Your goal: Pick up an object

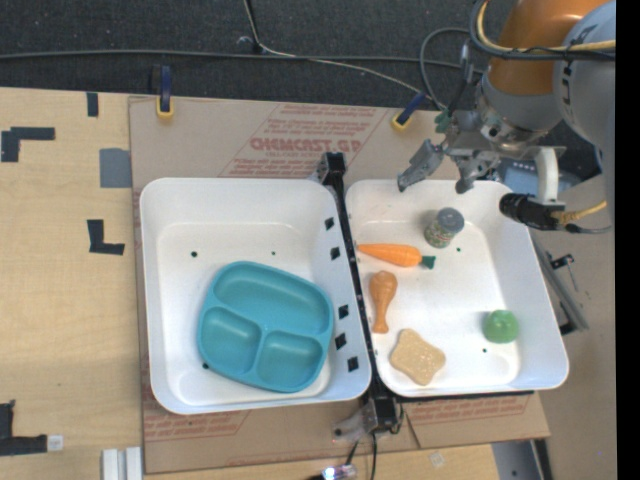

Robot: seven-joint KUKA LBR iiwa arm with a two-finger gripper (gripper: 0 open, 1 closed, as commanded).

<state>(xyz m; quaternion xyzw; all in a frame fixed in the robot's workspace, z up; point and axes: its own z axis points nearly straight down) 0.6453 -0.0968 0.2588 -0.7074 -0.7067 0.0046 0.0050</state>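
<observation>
Pick not begun imo: two-finger gripper (440, 173) hangs w/ jaws apart, nothing btwn them, at 12 o'clock of right white bin (528, 298), just above small grey-capped jar (442, 226); orange plastic carrot (390, 255) at jar's 8 o'clock.

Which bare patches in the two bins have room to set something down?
Left bin: bare floor behind the blue tray. Right bin: an open patch between the carrot, the green ball and the bread slice. Crowded along the divider: carrot, drumstick and bread cluster there; the gripper hangs near the small jar.
</observation>
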